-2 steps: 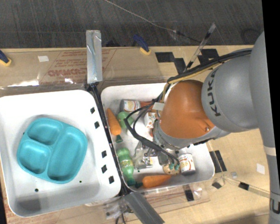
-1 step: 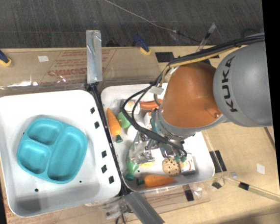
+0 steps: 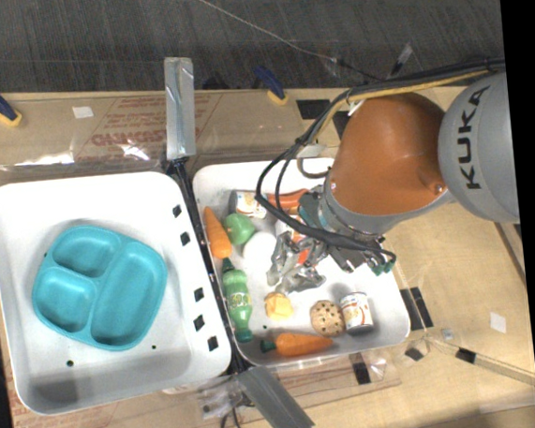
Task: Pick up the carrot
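We see the arm covering much of the right bin, and a carrot half hidden beneath it.

Dark carpet floor (grey weave) behind wooden bench.

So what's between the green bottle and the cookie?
In the camera view, a small yellow toy lies between the green bottle and the cookie, in the right bin.
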`<state>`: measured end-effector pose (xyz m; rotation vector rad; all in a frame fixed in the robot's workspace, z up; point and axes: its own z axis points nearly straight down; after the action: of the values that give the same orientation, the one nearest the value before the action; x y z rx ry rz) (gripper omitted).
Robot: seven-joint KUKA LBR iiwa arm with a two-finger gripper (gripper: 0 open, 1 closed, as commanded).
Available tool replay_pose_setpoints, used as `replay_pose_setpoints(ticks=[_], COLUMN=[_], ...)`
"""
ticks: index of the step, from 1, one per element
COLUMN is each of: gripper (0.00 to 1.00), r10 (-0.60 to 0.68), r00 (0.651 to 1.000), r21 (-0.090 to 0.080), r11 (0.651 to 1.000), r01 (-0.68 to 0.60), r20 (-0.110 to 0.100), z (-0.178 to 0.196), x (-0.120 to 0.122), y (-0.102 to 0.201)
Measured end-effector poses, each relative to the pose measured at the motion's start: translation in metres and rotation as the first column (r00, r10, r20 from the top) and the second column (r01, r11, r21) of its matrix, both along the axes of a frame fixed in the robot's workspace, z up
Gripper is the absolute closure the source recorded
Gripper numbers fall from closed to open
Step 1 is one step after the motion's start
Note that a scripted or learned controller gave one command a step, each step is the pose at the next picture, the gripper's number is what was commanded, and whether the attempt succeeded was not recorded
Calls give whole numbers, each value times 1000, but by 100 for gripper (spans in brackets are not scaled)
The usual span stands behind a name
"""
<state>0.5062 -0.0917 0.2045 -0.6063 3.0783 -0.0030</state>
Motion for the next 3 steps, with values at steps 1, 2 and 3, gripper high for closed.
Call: replay_pose_setpoints(ticks=[1, 2, 3], gripper=[100, 100, 100], r10=[255, 528, 652], r00=[967, 849, 758], r21=[-2, 2, -1], r11=[967, 849, 758], r01=[-255, -528, -652], r20=[1, -5, -1], z=[63, 42, 61], x=[-20, -19, -28], y=[-25, -25, 2])
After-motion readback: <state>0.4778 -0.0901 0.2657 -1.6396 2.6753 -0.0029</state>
